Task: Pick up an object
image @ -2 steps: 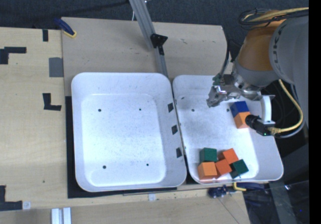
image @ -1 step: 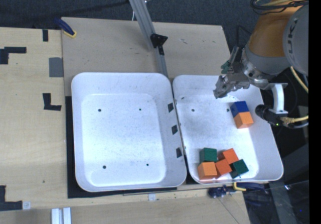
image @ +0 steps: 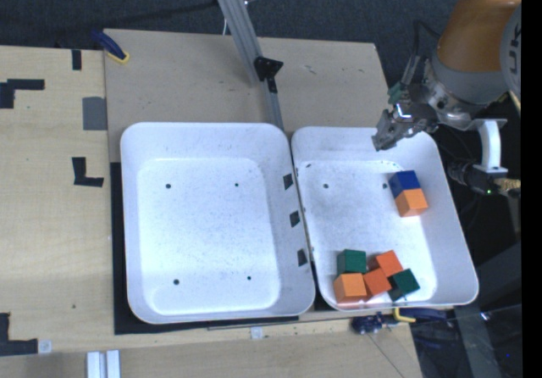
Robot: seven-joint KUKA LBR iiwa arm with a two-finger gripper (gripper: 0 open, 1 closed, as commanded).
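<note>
- Grey metal fingers of the gripper (image: pixel 385 137) hang over the far right corner of the right bin (image: pixel 450 241); nothing shows between them, and from this slanted view I cannot tell whether the jaws stand open or closed.
- Nearest to them, well inside the bin toward its right wall, sits a blue block (image: pixel 404 182) touching an orange block (image: pixel 412 202) just in front of it. Because the two touch, a descent on either one risks a fingertip landing on top of its neighbour, or pushing both along the floor instead of straddling one.
- That pair also sits near the sloped right wall, so the outer finger could strike the rim or wall on the way down.
- Farther off, at the near end of the same bin, a cluster lies packed together: a green block (image: pixel 351 262), an orange block (image: pixel 349 286), another orange block (image: pixel 389 264), a third orange one (image: pixel 377 283) and a dark green block (image: pixel 404 283). Several look tilted or leaning on each other, so a grasp there may close on a corner and slip, or drag two at once.
- The left bin (image: pixel 135 198) offers no target; a descent there would yield nothing.
- The slanted metal pole (image: pixel 241 20) stands well apart from the arm and seems no hazard.
</note>
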